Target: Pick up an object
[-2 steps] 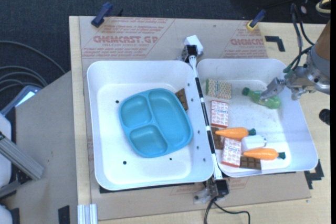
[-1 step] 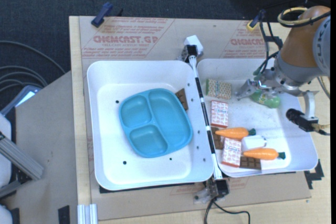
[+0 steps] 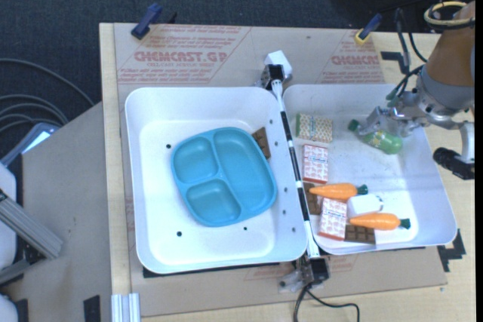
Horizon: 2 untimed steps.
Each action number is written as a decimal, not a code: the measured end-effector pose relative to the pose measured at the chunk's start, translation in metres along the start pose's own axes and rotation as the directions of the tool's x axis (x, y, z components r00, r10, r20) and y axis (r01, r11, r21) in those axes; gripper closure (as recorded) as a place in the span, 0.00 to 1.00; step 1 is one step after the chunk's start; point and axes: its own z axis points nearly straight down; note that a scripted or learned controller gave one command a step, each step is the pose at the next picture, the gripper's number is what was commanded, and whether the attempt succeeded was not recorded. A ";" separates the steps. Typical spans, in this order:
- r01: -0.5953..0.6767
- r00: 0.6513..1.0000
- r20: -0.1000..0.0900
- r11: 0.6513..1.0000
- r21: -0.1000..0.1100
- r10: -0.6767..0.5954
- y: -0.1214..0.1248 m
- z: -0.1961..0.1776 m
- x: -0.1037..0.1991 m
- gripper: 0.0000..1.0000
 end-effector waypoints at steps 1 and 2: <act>0.001 1.000 -0.003 1.000 0.003 -0.001 0.015 0.035 0.042 0.00; 0.002 1.000 -0.002 1.000 0.002 -0.002 0.016 0.024 0.042 1.00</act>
